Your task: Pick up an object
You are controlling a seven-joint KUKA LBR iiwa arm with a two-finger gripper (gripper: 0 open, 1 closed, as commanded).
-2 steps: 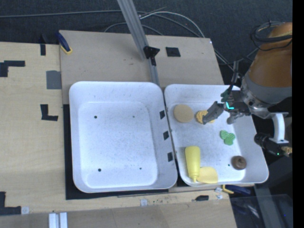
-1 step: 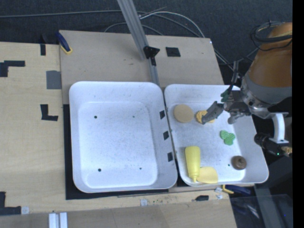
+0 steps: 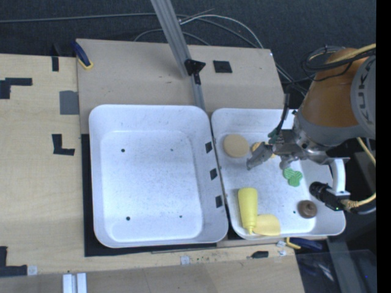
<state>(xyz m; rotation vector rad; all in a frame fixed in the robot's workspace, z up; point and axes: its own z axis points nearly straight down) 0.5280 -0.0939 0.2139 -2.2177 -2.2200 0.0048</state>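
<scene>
The right bin [image 3: 317, 227] holds several items. A tan round piece [image 3: 235, 145] lies near its left wall. A yellow bottle-like object [image 3: 247, 206] with a paler yellow lump [image 3: 267, 225] beside it rests at the front. A small green piece [image 3: 293, 177] and a small brown round piece [image 3: 307, 209] lie to the right. My gripper [image 3: 269, 162] hangs over the middle of this bin, just right of the tan piece and left of the green one. It is open, with nothing between its fingers.
The left bin [image 3: 98, 163] sits beside the right one, their rims touching. A grey pole [image 3: 174, 29] slants up from the back of the bench. The arm's orange and grey body [image 3: 336, 102] covers the right bin's far right corner.
</scene>
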